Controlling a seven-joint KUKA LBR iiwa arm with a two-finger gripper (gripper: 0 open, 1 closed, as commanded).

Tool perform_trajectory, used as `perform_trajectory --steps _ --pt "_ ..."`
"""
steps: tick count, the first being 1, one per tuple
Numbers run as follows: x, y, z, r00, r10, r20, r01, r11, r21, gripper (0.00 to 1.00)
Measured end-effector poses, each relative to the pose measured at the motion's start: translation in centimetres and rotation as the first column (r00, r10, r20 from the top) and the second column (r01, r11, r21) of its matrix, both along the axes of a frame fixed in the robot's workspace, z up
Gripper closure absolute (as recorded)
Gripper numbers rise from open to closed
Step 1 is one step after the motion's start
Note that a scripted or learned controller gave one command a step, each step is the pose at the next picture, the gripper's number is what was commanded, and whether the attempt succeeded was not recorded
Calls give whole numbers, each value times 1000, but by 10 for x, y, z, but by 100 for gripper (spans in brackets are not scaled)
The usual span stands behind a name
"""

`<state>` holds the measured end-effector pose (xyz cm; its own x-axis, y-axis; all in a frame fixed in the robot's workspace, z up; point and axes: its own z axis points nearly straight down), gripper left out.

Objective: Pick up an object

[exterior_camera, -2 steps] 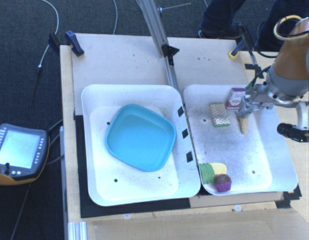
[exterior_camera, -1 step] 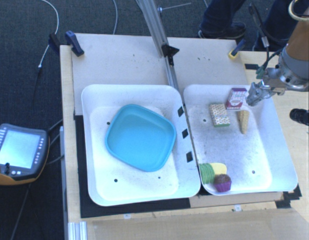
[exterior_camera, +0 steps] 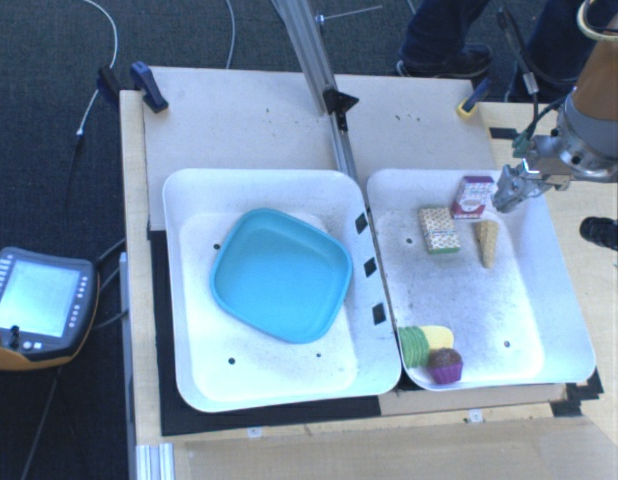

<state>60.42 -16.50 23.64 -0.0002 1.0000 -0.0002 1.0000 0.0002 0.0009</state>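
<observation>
My gripper (exterior_camera: 511, 192) hangs over the far right part of the right bin (exterior_camera: 549, 298), just right of a small red and white carton (exterior_camera: 473, 196). Nothing shows between its fingers. A yellow cone-shaped piece (exterior_camera: 486, 242) lies just below the gripper. Left of the cone sits a patterned tan block (exterior_camera: 440, 229). At the bin's near left corner lie a green and yellow corn piece (exterior_camera: 423, 340) and a purple toy (exterior_camera: 446, 365).
The left bin (exterior_camera: 189, 368) holds a blue square plate (exterior_camera: 282, 273). A metal pole (exterior_camera: 311, 58) slants across the bench between the bins. A pendant with a screen (exterior_camera: 39, 303) lies on the floor at the left. Clamps sit at the bench's far corners.
</observation>
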Motion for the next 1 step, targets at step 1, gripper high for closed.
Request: perform_trajectory --steps 1 --pt "8 53 11 1000 5 1 -5 1000 1 100"
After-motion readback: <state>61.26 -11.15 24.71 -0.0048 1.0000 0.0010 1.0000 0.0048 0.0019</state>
